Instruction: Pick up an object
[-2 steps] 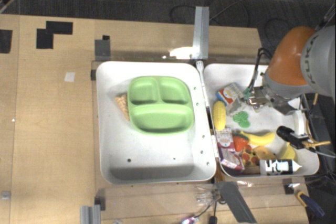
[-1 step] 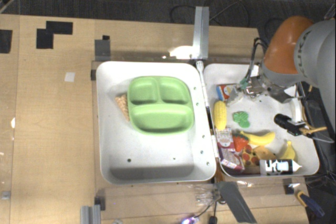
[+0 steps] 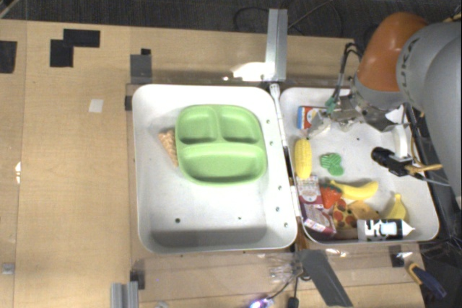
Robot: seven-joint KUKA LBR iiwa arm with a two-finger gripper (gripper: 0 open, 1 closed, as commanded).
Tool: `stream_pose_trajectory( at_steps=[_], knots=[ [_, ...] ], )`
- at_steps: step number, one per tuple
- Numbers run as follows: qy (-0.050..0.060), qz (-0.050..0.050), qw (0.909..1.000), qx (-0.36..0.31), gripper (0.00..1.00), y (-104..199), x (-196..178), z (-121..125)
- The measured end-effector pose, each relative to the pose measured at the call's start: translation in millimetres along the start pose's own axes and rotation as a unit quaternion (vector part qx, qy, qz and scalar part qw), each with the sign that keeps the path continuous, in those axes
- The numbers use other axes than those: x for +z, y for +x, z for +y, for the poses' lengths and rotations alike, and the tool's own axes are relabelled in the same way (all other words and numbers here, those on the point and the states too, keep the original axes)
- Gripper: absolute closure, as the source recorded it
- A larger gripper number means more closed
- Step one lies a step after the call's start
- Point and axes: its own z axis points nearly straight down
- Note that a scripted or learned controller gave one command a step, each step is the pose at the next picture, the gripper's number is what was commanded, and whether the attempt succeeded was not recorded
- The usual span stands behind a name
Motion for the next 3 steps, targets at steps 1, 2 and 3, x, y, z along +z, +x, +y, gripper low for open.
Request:
stream_pose_trajectory(
  at_steps=[1, 2, 3],
  knots=[
    [0.006, 0.001, 0.9996, 0.027, 0.0, 0.3, 1.5, 27.3],
    [0.013, 0.004, 0.9937, 0.112, 0.0, 2.9, 1.7, 25.2],
    [0.005, 0.004, 0.9828, 0.184, 0.0, -17.4, 2.1, 10.5]
  ],
)
